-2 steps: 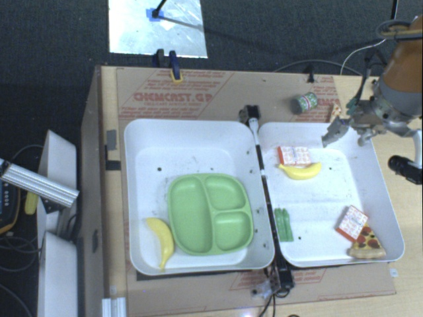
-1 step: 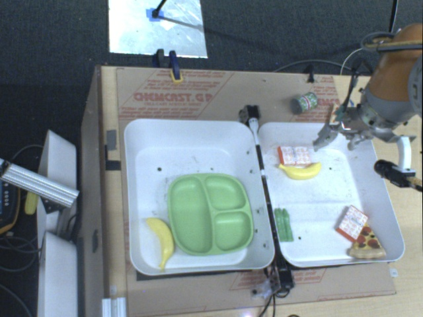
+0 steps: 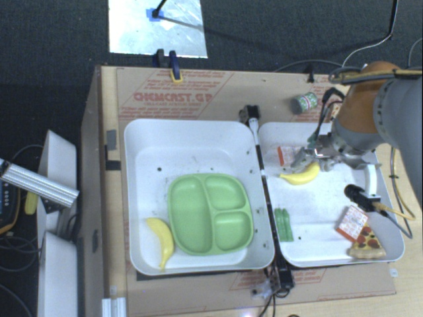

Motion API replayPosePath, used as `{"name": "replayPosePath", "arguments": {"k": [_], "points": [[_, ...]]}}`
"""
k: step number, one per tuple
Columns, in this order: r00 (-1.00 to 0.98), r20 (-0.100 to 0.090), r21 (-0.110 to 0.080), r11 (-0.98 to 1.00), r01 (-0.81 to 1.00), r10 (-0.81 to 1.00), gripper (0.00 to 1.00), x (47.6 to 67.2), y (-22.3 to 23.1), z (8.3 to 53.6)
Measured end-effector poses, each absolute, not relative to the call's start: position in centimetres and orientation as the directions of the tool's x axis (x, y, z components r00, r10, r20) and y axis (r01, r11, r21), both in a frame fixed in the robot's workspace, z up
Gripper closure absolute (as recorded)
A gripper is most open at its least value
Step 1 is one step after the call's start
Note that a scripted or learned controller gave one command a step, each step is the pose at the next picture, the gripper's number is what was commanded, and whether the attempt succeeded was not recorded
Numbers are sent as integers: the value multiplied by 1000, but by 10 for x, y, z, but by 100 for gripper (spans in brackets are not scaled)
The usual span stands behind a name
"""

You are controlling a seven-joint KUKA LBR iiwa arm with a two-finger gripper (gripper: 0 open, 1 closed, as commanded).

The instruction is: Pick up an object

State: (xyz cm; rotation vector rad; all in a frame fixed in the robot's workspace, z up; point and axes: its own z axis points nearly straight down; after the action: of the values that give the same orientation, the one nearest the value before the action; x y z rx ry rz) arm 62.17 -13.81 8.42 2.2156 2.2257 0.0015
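My gripper (image 3: 309, 158) hangs low over the upper part of the right bin (image 3: 317, 253), reaching in from the right. Directly below and touching or nearly touching it lies a yellow banana (image 3: 299, 176). A red and white packet (image 3: 287, 154) lies just to the gripper's left, partly hidden by it. Further down the bin are a green bean-like piece (image 3: 283, 224), a red and white box (image 3: 351, 222) and a pizza slice (image 3: 367, 245).
The left bin (image 3: 139, 144) holds a green divided plate (image 3: 210, 213) and a second banana (image 3: 162, 241) at its lower left. A small green can (image 3: 305, 102) lies on the cardboard behind the right bin. A divider ridge (image 3: 261, 177) separates the bins.
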Motion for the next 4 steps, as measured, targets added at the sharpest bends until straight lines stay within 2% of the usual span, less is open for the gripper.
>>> {"name": "replayPosePath", "arguments": {"k": [1,2,3,4], "points": [[-6,-1,4,6,1000,1000,100,623,-138,95],[-5,0,4,5,1000,1000,100,600,-68,186],[-3,0,2,3,1000,1000,0,599,-68,185],[-1,-1,2,1,1000,1000,0,585,-106,84]]}}
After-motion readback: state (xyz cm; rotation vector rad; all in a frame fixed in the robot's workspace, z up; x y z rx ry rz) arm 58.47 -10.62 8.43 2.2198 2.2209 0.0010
